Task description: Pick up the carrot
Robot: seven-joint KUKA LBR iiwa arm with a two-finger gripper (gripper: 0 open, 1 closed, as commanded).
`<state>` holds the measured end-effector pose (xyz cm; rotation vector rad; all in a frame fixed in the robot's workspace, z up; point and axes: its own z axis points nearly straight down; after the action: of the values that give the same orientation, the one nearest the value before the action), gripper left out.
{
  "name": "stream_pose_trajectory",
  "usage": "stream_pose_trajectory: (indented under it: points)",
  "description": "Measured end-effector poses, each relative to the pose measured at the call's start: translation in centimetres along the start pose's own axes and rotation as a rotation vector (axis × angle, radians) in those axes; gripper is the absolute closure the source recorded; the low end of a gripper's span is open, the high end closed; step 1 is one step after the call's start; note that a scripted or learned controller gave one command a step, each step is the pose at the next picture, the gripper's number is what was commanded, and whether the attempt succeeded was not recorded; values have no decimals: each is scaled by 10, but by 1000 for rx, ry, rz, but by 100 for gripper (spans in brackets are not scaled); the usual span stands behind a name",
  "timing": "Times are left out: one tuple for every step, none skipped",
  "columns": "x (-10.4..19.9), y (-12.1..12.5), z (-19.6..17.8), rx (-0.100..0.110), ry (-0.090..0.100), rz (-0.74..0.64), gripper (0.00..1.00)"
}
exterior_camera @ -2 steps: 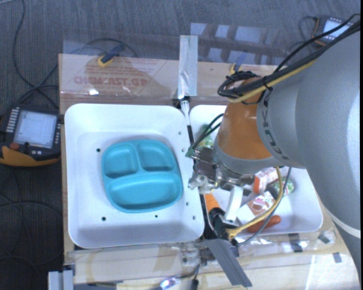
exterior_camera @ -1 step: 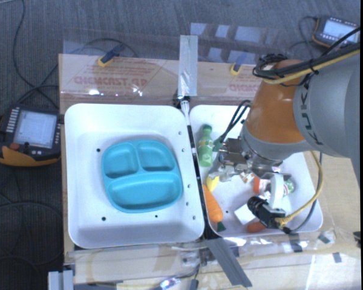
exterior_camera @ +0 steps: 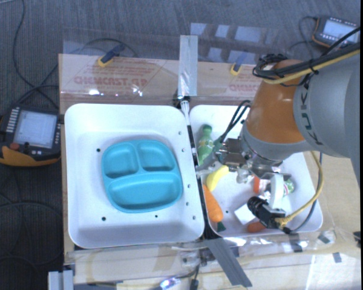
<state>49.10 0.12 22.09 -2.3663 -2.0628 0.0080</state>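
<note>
The carrot [exterior_camera: 213, 205] is orange with a dark green stub. It lies along the left wall of the right bin [exterior_camera: 302, 162], near that bin's front. My gripper [exterior_camera: 228, 156] hangs under the orange wrist band over the middle of the right bin, up and to the right of the carrot. It sits just above a yellow piece of fruit [exterior_camera: 215, 177]. Nothing of the carrot is covered by the arm.
A green bottle [exterior_camera: 204, 138] lies by the right bin's left wall, behind the gripper. A white block [exterior_camera: 244, 213], a red item [exterior_camera: 256, 226] and a white and green item [exterior_camera: 279, 189] sit front right. The left bin [exterior_camera: 85, 132] holds a blue divided plate [exterior_camera: 143, 174].
</note>
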Motion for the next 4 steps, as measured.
stream_pose_trajectory:
  points:
    - [61,-18,39,4,-1,317,0]
    - [-2,-8,-75,-2,-2,276,0]
    - [46,-10,-34,1,-3,725,0]
    - [45,-11,-42,4,-9,724,100]
